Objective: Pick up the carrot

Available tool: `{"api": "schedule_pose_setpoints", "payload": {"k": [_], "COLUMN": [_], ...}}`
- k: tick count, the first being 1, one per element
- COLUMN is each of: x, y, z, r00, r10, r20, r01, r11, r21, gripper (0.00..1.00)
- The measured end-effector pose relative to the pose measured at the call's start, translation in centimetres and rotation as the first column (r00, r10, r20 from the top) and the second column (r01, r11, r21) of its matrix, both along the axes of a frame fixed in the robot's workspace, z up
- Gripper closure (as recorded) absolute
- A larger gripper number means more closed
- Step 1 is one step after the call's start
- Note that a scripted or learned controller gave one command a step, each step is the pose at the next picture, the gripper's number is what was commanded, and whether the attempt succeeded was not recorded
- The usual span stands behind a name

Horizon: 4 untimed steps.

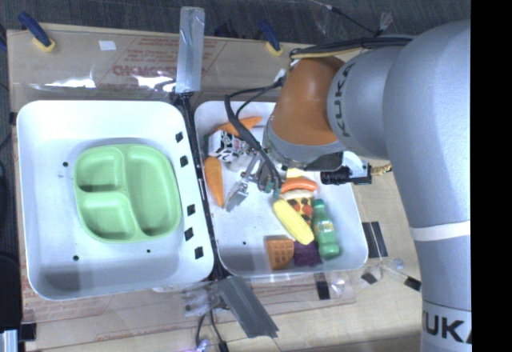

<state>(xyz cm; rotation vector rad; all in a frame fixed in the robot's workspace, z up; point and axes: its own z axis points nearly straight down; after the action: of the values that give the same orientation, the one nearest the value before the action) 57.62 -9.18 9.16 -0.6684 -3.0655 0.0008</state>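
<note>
Far left: left bin point(40, 134), white and shallow, holding a green tray point(126, 190) with 3 compartments. Along the seam between the 2 bins, a black divider with small black clips.

Just right of that seam, inside the right bin point(352, 218): carrot point(214, 180), orange, lying lengthwise against the left wall, tapering toward the bottom. Not between any fingers, untouched. Above it, a black-and-white patterned toy point(228, 149), and a 2nd orange piece point(244, 125) near the top wall, partly under a black cable.

Next, gripper point(238, 195), low over the bin floor just right of the carrot, near but apart from it. Fingers metallic, slightly spread, nothing clamped.

Further right, a cluster: corn point(293, 222), yellow and tilted; a waffle point(279, 251) beneath; a purple item point(305, 255) beside it; a green bottle point(325, 229); a red-and-orange piece point(301, 184) above.

Rightmost: grey arm point(416, 142) with orange band point(308, 102), spanning the bin's upper right.
</note>
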Motion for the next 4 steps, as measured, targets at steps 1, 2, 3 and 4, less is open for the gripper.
{"api": "schedule_pose_setpoints", "payload": {"k": [1, 2, 3, 4], "x": [0.1, 0.2, 0.3, 0.4], "y": [0.2, 0.3, 0.4, 0.5], "z": [1.1, 2.1, 3.1, 4.1], "r00": [1.000, 1.000, 1.000, 0.999], "r10": [0.010, 0.020, 0.029, 0.037], "r20": [0.003, 0.004, 0.005, 0.007], "r01": [-0.010, -0.020, -0.029, -0.037], "r11": [1.000, 1.000, 1.000, 0.999], "r21": [0.000, 0.000, -0.001, -0.002], "gripper": [1.00, 1.00, 1.00, 1.00]}}
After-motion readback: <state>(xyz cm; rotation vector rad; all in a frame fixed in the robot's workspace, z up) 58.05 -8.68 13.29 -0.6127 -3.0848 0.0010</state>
